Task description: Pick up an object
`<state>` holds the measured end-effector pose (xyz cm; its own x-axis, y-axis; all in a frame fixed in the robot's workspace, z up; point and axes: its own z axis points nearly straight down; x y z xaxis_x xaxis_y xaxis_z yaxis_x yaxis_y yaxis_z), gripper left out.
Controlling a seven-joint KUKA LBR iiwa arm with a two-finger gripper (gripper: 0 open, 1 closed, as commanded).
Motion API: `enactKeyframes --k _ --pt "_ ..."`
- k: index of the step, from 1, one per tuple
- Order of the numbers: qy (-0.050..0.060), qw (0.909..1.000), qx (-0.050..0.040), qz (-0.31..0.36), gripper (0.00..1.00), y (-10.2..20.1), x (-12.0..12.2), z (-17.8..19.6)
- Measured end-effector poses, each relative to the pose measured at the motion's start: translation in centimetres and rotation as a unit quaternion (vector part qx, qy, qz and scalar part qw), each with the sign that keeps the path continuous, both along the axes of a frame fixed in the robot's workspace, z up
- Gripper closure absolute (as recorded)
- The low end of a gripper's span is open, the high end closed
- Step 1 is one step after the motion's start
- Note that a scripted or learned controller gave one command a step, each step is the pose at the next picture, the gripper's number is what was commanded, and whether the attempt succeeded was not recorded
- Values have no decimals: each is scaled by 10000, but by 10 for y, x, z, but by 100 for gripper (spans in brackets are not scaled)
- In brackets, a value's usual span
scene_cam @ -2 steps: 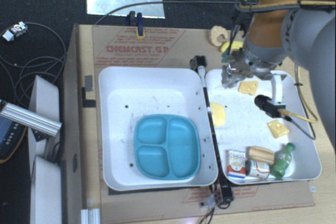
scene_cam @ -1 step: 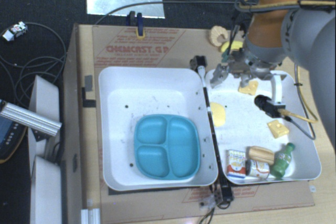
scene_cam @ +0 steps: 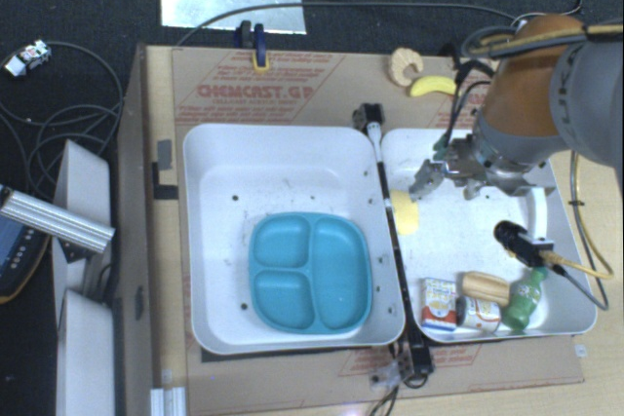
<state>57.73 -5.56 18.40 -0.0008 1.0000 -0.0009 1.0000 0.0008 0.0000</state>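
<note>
Pale yellow piece (scene_cam: pixel 405 212) flat in right bin (scene_cam: pixel 458 253), at its left edge.

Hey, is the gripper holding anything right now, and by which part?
Nothing visibly held: the gripper hangs close by the yellow object in the right bin.

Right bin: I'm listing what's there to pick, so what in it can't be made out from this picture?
1. Camera view: the arm covers the right bin's far corner; whatever lies under it is hidden.
2. Camera view: the yellow thing by the divider is too blurred to identify.
3. Camera view: the small cartons' labels are too small to read.
</note>
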Motion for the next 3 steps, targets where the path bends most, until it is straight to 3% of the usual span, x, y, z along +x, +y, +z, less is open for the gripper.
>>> enactKeyframes --k 1,2,3 --pt "-8 10000 7 16 0 21 10 1" --pt "-18 10000 7 25 100 21 11 11" --pt "-8 10000 10 18 100 40 22 18"
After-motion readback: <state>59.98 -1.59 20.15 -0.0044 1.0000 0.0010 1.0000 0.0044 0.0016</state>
